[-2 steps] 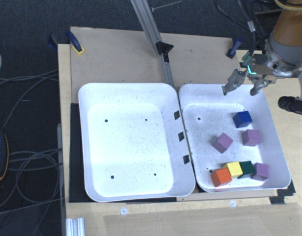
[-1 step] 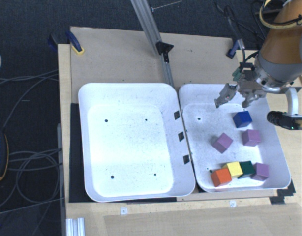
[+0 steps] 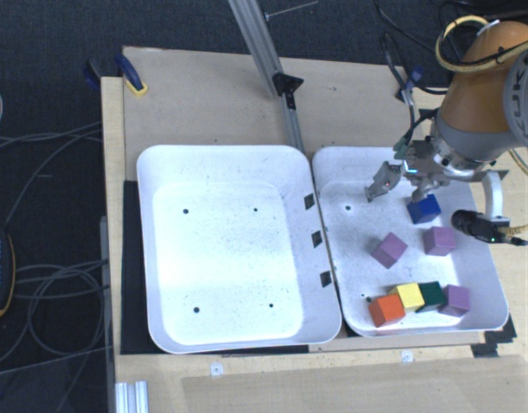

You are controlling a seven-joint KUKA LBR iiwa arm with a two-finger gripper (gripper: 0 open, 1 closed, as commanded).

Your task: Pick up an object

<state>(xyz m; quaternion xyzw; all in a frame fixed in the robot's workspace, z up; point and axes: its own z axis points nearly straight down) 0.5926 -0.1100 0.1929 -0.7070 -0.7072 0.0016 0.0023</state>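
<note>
My gripper (image 3: 396,193) hangs over the back part of the right bin (image 3: 354,231), open, with its fingers spread wide. The left finger (image 3: 380,183) points down at bare bin floor. A blue cube (image 3: 424,207) sits right at the other finger, and I cannot tell whether they touch. Nothing lies between the fingers. Closer to the front are two purple cubes (image 3: 389,249) (image 3: 438,240). Along the front wall stand an orange block (image 3: 386,309), a yellow block (image 3: 410,295), a green block (image 3: 432,294) and another purple cube (image 3: 457,298).
The left bin (image 3: 161,231) lies beside the right one, joined by black clips (image 3: 316,238). A slanted metal pole (image 3: 260,37) crosses the bench behind the bins. A black fitting (image 3: 475,224) sticks out from the wrist over the right rim.
</note>
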